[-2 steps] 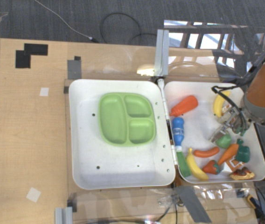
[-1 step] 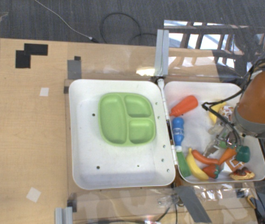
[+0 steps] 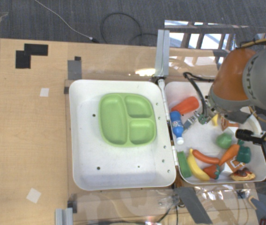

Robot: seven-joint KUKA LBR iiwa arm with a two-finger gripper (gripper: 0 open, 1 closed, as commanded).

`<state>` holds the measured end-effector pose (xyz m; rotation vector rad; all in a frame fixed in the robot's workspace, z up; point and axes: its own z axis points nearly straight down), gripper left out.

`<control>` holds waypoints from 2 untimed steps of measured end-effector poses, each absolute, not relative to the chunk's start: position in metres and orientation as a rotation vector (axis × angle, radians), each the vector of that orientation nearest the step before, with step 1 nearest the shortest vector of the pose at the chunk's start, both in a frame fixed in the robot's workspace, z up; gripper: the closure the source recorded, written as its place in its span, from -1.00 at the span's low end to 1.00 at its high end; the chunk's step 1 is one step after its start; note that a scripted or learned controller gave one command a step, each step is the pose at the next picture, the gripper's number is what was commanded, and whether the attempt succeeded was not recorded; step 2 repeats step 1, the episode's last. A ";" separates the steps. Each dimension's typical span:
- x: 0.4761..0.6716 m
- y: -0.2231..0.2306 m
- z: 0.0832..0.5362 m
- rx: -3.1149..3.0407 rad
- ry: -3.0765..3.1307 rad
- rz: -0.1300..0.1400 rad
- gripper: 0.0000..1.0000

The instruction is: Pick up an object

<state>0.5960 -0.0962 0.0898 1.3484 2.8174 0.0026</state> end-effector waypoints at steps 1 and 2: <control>0.646 -0.098 0.086 1.458 2.824 -0.038 -1.00; 0.646 -0.098 0.086 1.458 2.824 -0.038 -1.00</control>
